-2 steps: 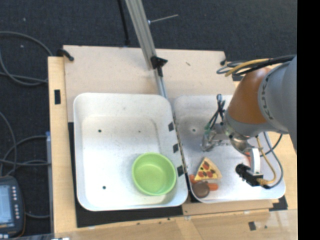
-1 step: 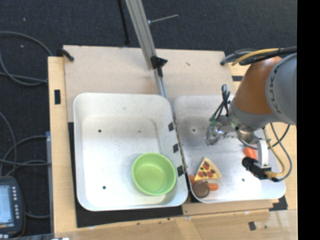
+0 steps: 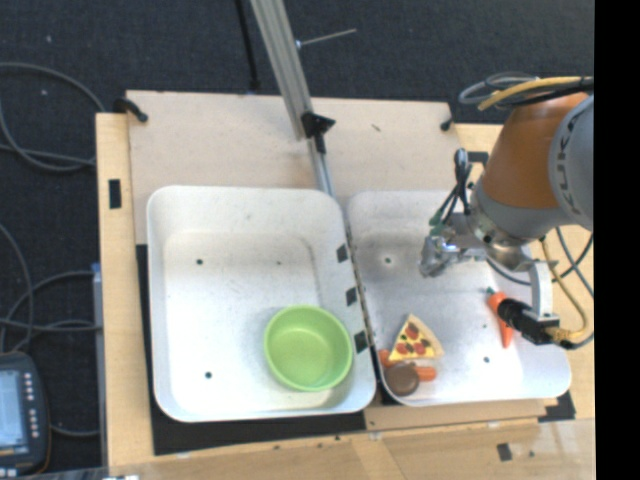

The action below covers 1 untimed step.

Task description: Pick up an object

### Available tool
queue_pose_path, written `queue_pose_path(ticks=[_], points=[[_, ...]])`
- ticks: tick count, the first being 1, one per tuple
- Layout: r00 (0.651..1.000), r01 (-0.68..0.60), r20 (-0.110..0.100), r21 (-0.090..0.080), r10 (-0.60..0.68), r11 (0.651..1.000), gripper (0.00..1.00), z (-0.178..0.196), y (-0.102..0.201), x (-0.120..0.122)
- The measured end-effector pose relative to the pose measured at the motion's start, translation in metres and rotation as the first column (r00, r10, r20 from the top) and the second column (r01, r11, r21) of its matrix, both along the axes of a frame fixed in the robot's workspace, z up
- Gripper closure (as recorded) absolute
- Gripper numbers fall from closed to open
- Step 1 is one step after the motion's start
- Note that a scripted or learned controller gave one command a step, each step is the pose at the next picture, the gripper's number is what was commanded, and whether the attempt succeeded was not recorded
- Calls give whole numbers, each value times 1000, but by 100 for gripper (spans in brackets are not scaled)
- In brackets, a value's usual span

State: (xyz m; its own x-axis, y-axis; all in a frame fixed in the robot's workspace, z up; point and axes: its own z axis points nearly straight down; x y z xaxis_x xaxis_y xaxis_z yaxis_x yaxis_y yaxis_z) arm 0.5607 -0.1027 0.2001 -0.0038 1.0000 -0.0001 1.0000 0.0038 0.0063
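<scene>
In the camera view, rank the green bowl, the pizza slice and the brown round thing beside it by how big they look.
1. green bowl, clearly largest
2. pizza slice
3. brown round piece, a little smaller than the slice, and partly cut off by the bin edge

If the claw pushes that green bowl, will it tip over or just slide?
The green bowl would probably slide, not tip: it sits upright and looks wide and low. It looks like thin plastic, so likely light and stiff. Its smooth round rim may slip from the claw.

Grey jointed arm with orange band above the wrist, reaching in from the right, wrist bent downward. Metal two-finger gripper at its tip, pointing down and leftward, low over the right side.
</scene>
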Motion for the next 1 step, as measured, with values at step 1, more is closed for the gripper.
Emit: queue_pose_path(ticks=[1], points=[[1000, 0, 1, -1, 0, 1000, 100, 51, -1, 2]])
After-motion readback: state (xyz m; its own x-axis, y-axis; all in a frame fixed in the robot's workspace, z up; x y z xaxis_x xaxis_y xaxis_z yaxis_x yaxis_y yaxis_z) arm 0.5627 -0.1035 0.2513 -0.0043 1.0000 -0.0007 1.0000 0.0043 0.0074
